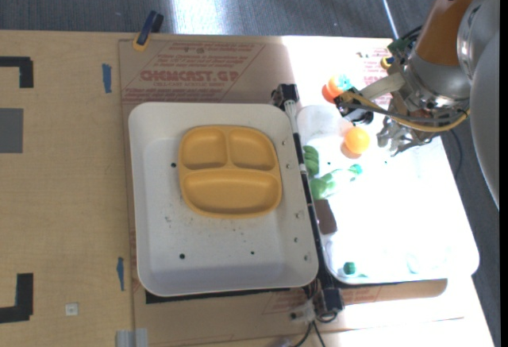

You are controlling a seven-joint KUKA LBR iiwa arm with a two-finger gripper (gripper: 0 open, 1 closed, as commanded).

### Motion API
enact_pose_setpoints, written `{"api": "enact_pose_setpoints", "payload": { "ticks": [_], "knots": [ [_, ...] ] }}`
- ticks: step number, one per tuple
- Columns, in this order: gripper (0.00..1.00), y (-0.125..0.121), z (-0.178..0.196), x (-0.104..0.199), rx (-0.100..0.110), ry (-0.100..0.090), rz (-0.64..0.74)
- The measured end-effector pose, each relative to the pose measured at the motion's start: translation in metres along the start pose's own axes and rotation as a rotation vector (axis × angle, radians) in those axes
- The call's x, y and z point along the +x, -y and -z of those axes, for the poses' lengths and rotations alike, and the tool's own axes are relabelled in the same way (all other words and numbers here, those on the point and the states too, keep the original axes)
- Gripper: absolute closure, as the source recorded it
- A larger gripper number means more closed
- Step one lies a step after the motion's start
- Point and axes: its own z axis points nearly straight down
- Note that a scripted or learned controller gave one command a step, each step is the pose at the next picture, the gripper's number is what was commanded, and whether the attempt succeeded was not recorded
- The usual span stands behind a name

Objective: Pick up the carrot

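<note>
Hovering over the right bin (444, 274), the gripper (394, 136) has metal fingers whose state I cannot tell, and the carrot (355, 141) beside them looks not yet lifted.

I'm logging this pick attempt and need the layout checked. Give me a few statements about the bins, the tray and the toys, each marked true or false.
1. The yellow three-compartment plastic tray lies in the left white bin. True.
2. The tray holds green toys. False: its compartments are bare.
3. An orange ball-like toy lies in the right white bin. True.
4. The green toys lie by the right bin's far right edge. False: they lie by its left edge, beside the divider.
</note>
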Motion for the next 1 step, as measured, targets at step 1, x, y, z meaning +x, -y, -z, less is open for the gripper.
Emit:
{"api": "enact_pose_setpoints", "payload": {
  "ticks": [1],
  "knots": [
    [1.00,0.0424,-0.0679,-0.0510,0.003,0.003,-0.074]
  ]
}}
